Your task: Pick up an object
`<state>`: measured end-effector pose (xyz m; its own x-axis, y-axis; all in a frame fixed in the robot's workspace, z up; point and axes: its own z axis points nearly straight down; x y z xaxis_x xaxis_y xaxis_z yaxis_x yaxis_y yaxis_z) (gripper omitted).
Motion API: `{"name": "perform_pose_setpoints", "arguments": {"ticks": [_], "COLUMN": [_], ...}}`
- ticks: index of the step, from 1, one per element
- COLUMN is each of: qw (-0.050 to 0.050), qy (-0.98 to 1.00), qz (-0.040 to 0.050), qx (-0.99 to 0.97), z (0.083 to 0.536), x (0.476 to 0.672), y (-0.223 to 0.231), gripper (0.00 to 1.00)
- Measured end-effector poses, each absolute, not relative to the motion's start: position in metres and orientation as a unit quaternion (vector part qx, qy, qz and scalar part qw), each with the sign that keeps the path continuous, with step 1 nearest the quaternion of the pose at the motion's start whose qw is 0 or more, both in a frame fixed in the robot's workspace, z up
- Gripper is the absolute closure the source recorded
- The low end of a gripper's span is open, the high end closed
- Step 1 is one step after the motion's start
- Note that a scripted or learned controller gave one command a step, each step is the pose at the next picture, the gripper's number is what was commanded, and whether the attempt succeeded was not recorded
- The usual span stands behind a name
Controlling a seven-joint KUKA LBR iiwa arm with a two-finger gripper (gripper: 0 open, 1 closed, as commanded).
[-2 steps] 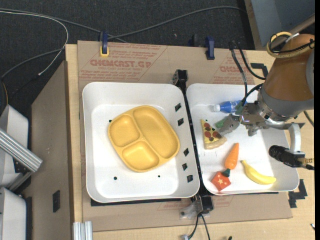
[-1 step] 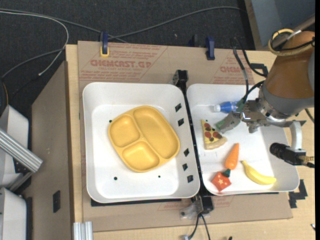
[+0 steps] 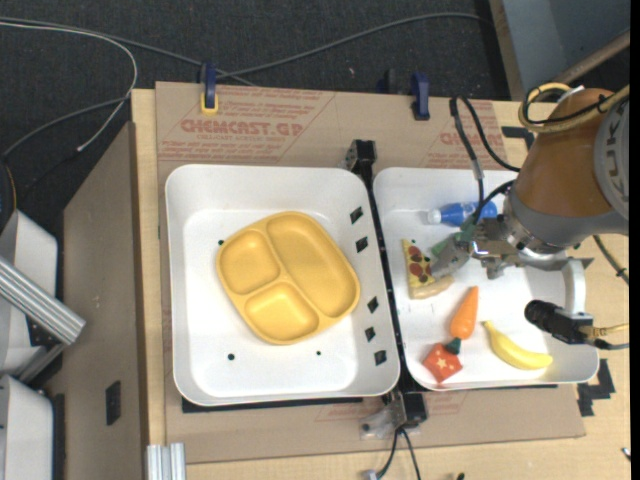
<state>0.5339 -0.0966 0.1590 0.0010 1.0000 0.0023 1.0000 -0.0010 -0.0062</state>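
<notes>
The hand (image 3: 452, 253) hovers touching the pizza slice (image 3: 424, 270), carrot (image 3: 463, 313) just below.

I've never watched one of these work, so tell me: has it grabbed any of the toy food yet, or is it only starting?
Nothing looks picked up yet. The pizza slice, carrot, banana, strawberry and blue bottle all lie in the right bin. In hand: the gripper is low beside the pizza slice. Left: closing on something and lifting it.

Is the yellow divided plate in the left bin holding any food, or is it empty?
Empty. The yellow three-compartment plastic plate shows bare yellow in all compartments; the toy foods lie in the right white bin.
</notes>
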Motion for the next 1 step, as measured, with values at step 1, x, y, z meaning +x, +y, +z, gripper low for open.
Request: {"name": "perform_pose_setpoints", "arguments": {"ticks": [1], "qw": [0.003], "qy": [-0.707], "qz": [0.0015], "qx": [-0.707], "z": [0.1088], "x": [0.5407], "y": [-0.1024], "gripper": [0.00]}}
